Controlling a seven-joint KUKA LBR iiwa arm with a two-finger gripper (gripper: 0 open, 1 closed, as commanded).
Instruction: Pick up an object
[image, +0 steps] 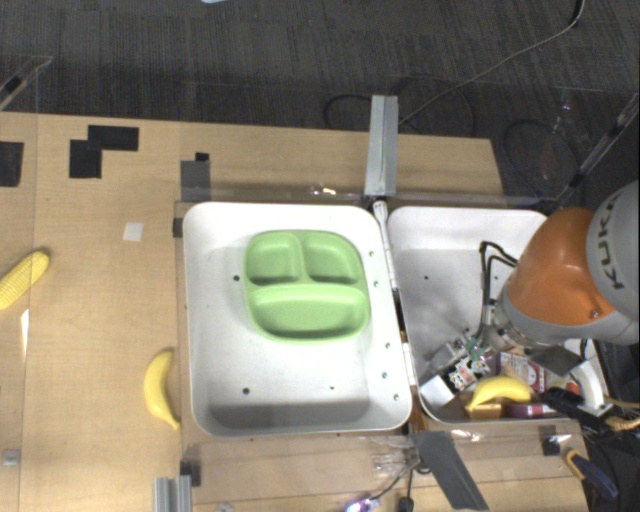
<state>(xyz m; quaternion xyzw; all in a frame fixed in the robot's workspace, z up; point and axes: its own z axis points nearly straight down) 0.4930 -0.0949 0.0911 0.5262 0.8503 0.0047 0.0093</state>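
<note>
Two shallow white plastic bins: the left bin (205, 300) holds a green three-compartment plastic tray (303, 283); the right bin (440, 260) holds the grey, orange-banded arm (560, 275), bent low over clutter at its near edge; gripper state cannot be told; a yellow plastic banana (497, 391) lies among packets (462, 370); risk: crowding may cause a missed grasp.

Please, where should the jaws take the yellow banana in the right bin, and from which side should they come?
Probably at the middle of the yellow banana, coming straight down from above. It lies flat and curved near the front wall of the right bin, its length running left to right, so jaws closing front to back would span its narrow width. Other items crowd it closely.
</note>
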